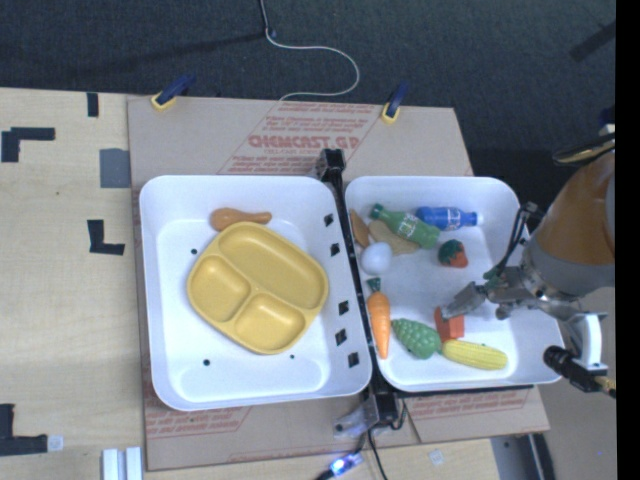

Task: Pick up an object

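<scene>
Red and small, a toy piece (449, 323) lies on the floor of the right bin (500, 190), right at the tip of the gripper (462, 305), which reaches in low from the right; whether its fingers are spread or pressed together cannot be told from this angle, nor whether the red piece sits between them. Just in front of that piece lies a yellow corn cob (474, 354), with a bumpy green vegetable (416, 337) beside it to the left and an orange carrot (379, 323) lying along the bin's left wall. Farther back are a red strawberry-like toy with a green top (454, 254), a green bottle (405, 225), a blue bottle (446, 216) and a white ball (376, 258). The left bin (160, 268) holds a yellow divided plate (257, 286) with 3 compartments, tilted on the diagonal, and an orange drumstick-shaped toy (240, 217) touching its far edge. Both bins rest on a sheet of printed cardboard (300, 138) held by 2 clamps on the wooden table (60, 318). The grey arm (575, 248) enters from the right.
</scene>
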You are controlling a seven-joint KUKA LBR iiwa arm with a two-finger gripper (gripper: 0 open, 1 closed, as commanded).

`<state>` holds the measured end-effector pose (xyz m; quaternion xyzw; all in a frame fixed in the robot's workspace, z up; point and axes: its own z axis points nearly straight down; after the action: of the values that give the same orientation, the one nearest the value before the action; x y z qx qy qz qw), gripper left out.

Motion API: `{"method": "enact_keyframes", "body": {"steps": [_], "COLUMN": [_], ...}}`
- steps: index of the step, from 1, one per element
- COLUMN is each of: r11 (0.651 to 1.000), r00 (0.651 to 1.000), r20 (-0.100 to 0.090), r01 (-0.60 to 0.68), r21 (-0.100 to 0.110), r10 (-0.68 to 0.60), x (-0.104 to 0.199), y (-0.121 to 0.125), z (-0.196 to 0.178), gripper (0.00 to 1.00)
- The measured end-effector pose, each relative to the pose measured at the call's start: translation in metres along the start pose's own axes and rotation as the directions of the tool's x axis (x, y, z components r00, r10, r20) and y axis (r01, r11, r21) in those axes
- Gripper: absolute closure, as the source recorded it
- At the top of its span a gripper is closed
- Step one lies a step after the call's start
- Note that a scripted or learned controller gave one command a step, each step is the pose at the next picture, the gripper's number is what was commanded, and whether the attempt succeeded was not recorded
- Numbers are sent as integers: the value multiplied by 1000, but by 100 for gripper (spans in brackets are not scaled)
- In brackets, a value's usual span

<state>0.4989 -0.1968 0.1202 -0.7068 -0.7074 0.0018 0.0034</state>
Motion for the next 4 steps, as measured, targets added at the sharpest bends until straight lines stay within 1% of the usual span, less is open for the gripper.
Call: {"method": "enact_keyframes", "body": {"steps": [1, 2, 4], "r11": [1000, 1000, 1000], "r00": [1000, 1000, 1000], "r20": [2, 4, 4], "r01": [2, 1, 1], "r21": [-10, -10, -12], "r10": [-2, -1, -1], "x": [1, 1, 11], "y": [2, 2, 8], "z": [35, 25, -97], "gripper": [0, 100, 100]}}
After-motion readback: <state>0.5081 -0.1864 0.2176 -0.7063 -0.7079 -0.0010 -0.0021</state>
